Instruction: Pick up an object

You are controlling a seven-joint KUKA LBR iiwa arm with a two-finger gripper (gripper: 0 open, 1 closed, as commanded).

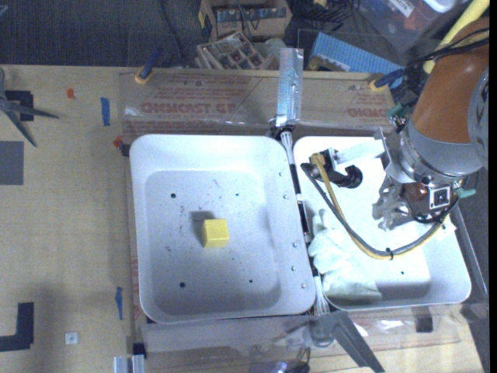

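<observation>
Pincer (392, 208) hangs over right bin (454, 286); finger state cannot tell. Advice: descend squarely onto crumpled white cloth (330, 255), avoiding yellow cable (349, 231).

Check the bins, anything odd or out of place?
Crumpled white cloth is bunched against the right bin's left wall. Dark specks litter the left bin around the yellow block. The gripper hangs over the right bin.

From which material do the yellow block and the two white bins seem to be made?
Yellow block: likely foam or painted wood; matte faces, crisp edges, no shine. Left bin and right bin: probably moulded plastic; smooth, slightly glossy white walls with rounded corners and soft highlights.
</observation>
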